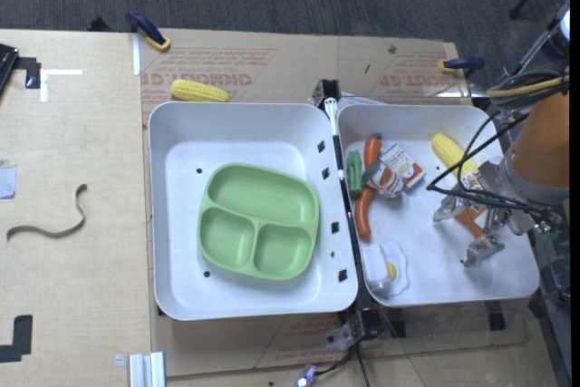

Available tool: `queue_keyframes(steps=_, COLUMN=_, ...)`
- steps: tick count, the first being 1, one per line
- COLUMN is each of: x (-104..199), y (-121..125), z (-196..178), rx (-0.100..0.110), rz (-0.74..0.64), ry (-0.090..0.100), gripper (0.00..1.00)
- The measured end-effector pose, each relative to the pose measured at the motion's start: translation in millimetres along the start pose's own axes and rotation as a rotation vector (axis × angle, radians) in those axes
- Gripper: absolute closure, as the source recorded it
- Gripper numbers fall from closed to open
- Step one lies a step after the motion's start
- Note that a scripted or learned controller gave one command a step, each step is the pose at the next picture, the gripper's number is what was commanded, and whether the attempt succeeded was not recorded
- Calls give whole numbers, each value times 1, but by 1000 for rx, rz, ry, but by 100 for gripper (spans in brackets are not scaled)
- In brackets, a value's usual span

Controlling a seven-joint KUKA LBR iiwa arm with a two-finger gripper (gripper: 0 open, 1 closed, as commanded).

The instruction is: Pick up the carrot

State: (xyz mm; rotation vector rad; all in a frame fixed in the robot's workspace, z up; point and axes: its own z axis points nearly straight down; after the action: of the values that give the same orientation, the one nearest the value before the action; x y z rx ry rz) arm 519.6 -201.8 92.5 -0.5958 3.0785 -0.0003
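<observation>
Carrot (472, 220), as best I can judge, is the orange piece in the right bin (435, 285), near its right wall, right at the claw (468, 234). Claw sits low over it; released or clenched, can't tell, so no grasp confirmed. Risks: the piece is small and half hidden by the claw, so a close could land off-centre and squirt it sideways or lift nothing. Black cables (471, 160) hang across that corner and could snag. Orange stick (363, 215) and a shorter orange-red one (372, 149) by the left wall look similar, so there is wrong-target risk. Corn cob (446, 149) and snack packet (396, 171) lie well apart.
</observation>
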Motion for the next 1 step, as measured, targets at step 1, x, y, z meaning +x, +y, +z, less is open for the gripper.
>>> queue_keyframes(steps=1, x=-25, y=104, z=1, rx=-1, rz=465, ry=5, gripper=0)
